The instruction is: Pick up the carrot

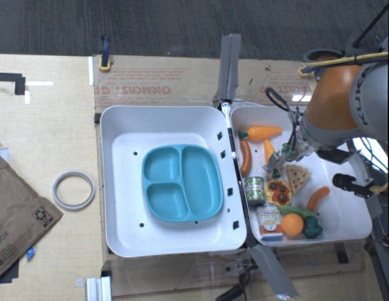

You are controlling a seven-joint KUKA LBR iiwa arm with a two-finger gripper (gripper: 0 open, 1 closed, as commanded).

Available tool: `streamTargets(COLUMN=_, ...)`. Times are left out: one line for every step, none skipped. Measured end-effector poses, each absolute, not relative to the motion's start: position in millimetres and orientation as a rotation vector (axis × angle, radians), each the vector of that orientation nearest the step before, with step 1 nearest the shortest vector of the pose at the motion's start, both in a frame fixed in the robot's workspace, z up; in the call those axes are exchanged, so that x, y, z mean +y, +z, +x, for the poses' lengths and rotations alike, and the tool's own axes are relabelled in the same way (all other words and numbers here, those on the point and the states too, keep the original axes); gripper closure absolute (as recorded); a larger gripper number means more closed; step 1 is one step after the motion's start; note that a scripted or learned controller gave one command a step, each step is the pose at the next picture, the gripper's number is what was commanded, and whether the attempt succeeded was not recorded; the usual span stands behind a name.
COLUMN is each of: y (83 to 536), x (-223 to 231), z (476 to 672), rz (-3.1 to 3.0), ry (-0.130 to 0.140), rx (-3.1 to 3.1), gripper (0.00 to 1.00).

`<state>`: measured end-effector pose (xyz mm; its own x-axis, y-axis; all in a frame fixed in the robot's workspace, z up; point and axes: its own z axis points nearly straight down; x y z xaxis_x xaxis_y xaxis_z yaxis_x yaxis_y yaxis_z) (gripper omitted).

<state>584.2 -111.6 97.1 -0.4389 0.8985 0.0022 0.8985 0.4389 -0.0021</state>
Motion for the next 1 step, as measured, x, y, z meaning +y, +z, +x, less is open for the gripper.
streamTargets(y=89.9, x=-106.8, z=575.3, rz=-1.658, ry=0.002, rx=-2.666, gripper=1.00)
